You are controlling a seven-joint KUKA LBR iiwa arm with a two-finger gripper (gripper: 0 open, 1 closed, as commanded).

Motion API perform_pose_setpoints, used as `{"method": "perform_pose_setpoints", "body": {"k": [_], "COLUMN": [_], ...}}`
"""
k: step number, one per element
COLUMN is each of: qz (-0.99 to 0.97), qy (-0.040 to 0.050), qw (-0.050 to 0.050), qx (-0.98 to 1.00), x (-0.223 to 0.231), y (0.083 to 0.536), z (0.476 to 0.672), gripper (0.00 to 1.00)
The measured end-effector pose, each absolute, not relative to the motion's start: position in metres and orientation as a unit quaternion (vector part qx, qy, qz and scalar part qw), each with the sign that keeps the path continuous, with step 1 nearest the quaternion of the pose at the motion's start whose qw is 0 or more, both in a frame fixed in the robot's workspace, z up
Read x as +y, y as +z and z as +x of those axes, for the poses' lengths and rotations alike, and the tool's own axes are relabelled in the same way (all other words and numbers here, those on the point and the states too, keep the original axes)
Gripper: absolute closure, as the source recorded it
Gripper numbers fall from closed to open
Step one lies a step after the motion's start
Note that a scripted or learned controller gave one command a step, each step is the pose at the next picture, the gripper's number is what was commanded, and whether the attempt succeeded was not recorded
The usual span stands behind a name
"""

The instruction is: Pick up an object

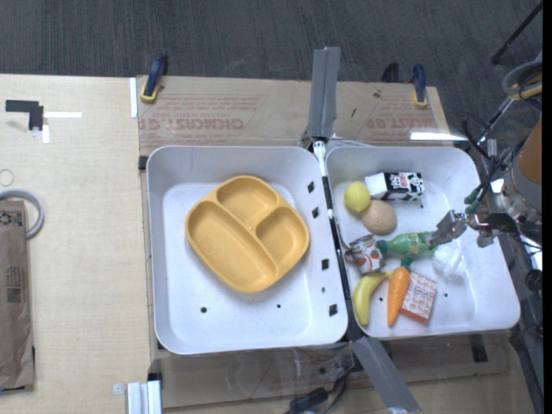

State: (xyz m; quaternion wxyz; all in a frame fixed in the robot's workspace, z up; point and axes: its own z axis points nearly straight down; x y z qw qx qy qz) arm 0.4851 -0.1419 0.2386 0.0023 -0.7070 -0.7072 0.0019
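In the right bin (487, 313), right of frame centre, the gripper (450, 228) sits at the end of a green bottle (409, 245) — glossy, lying on its side among the other items. Whether its fingers are spread or pinched cannot be told. A carrot (397, 294) and banana (367, 294) lie just below — a yellow divided plate (247, 231) occupies the left bin (168, 257).

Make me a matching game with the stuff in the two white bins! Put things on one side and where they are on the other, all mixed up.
Things:
1. yellow plate
2. lemon
3. carrot
4. green bottle

Places:
A. between the banana and the red-and-white packet
B. alone in the left bin
C. lying by the gripper
D. top of the right bin, above the brown ball

Pairs: 1-B, 2-D, 3-A, 4-C
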Motion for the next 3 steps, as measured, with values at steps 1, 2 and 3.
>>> {"method": "perform_pose_setpoints", "body": {"k": [1, 2, 3], "qz": [-0.744, -0.746, -0.763], "qy": [0.0007, 0.0018, 0.0022], "qw": [0.0, 0.001, 0.0], "qx": [-0.668, -0.666, -0.647], "x": [-0.104, -0.104, -0.053], "y": [0.106, 0.114, 0.292], "z": [0.484, 0.484, 0.495], "gripper": [0.0, 1.0, 1.0]}}
